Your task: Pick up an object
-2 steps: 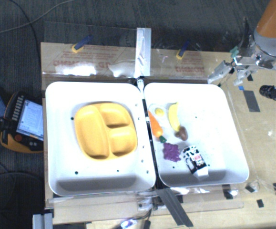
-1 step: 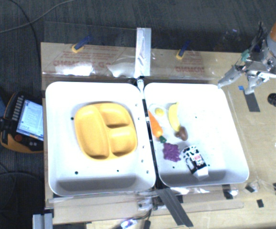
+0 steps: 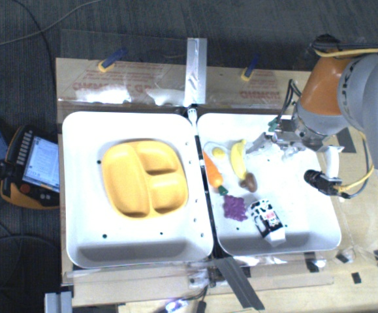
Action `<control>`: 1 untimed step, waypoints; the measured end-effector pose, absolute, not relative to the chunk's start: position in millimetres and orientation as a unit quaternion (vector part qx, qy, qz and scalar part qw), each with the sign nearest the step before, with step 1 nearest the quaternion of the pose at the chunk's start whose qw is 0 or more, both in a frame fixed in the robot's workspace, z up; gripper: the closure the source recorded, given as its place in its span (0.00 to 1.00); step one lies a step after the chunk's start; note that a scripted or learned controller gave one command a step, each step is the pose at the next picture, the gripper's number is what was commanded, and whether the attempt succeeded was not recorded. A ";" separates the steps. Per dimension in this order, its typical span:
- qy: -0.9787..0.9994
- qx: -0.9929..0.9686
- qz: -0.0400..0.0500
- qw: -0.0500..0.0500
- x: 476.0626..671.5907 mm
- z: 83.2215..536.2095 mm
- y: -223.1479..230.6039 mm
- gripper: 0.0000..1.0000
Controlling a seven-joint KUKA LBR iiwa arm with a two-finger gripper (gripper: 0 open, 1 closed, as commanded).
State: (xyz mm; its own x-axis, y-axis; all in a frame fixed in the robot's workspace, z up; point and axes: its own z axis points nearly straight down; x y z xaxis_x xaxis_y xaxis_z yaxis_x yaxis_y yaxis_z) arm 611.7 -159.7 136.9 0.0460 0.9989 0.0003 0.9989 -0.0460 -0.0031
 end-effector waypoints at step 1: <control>-0.714 -0.700 -0.001 -0.006 623.9 92.8 -110.5 0.00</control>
State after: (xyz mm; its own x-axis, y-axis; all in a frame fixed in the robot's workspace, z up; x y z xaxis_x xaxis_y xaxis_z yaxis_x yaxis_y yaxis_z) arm 623.9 -110.5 92.8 -0.0194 0.9998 -0.0066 0.9998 0.0195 0.0104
